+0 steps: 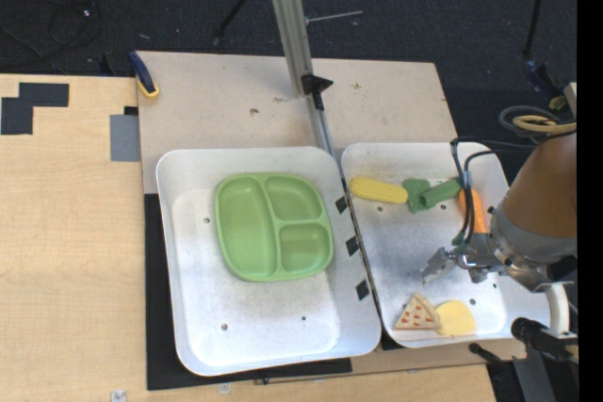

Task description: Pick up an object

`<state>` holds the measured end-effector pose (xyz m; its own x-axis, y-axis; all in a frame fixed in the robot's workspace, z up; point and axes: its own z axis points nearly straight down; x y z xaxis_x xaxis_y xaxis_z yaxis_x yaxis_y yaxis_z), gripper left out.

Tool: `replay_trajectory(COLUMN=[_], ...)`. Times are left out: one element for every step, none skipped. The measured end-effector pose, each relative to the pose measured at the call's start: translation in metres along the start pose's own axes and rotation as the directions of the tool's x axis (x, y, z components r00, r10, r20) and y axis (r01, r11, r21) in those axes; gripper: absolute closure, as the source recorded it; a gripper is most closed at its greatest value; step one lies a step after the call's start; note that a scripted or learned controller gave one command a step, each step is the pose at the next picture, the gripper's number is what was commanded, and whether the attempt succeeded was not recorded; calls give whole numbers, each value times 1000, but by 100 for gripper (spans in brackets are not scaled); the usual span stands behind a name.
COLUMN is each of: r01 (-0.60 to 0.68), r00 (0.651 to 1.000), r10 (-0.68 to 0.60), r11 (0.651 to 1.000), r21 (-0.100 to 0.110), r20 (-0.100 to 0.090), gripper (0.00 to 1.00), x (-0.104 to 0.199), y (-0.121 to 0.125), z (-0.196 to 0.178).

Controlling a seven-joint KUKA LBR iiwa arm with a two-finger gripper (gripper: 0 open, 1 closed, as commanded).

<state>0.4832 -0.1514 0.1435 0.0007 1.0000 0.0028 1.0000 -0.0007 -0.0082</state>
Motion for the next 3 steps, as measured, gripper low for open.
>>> replay_trajectory(r01=[-4, 3, 2], r00=[1000, 1000, 1000], r10=[4, -3, -2], r11=[1000, 1000, 1000], r21=[-3, -11, -11], r20=[1, 3, 4], gripper=[100, 100, 100], x=[-1, 7, 5], y=[1, 3, 3], z=[-12, -59, -101])
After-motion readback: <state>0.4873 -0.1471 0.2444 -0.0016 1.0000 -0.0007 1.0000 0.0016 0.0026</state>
